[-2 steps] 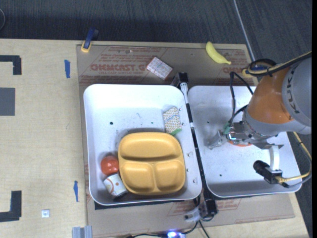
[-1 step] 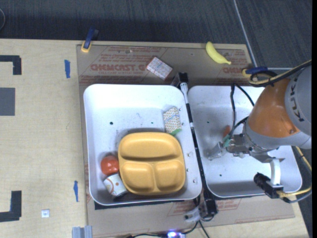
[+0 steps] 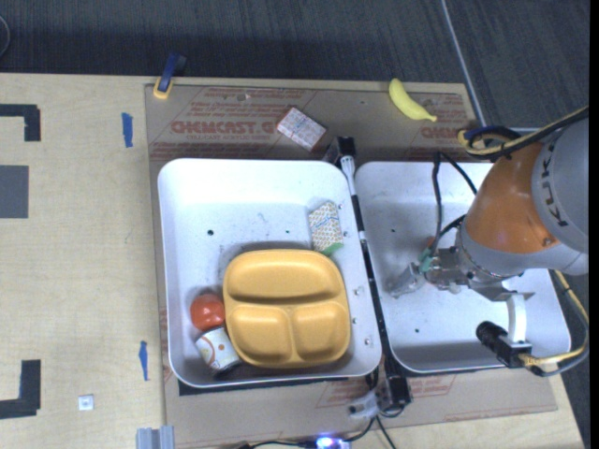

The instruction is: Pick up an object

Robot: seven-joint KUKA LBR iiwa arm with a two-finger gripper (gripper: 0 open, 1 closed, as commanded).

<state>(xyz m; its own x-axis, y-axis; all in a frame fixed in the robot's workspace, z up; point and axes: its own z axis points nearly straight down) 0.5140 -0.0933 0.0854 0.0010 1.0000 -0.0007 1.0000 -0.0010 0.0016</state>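
Right bin [image 3: 412, 340], end effector [image 3: 404, 281] fingers indistinct.

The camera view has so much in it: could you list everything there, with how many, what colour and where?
Shallow white plastic bins: 2, white, side by side on the bench, left and right.
Yellow plastic divided tray: 1, yellow, upside down in the left bin.
Small round red-orange ball: 1, red-orange, left bin, beside the tray.
Small white and orange cup-like object: 1, left bin's near corner.
Patterned pale packet: 1, left bin, against its right wall.
Yellow plastic banana: 1, yellow, on the board behind the right bin.
Small pinkish printed box: 1, behind the left bin.
Blue clamp: 1, board's far left corner.
Grey robot arm with orange band: 1, over the right bin.
Pincer: 1, metal, low in the right bin.
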